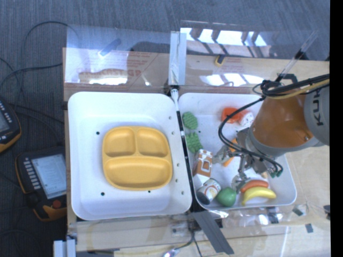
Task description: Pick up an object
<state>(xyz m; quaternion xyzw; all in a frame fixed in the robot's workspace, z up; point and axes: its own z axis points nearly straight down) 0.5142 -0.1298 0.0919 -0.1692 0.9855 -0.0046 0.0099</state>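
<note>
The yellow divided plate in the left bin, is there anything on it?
Nothing lies in any of the three compartments of the yellow plate. It sits alone in the left bin. Whatever is beneath the plate is covered by it and cannot be seen.

On my own arm (316, 114), at the right edge of the view, I can read the dark letters "KU", the start of a brand name cut off by the edge of the view. The cardboard sheet (115, 71) behind the left bin carries faint reddish print under the glare, and I cannot make out its words. The small orange-and-white carton (203, 163) and the can (209, 188) in the right bin have printed labels, but they are too small and blurred for me to read.
</note>
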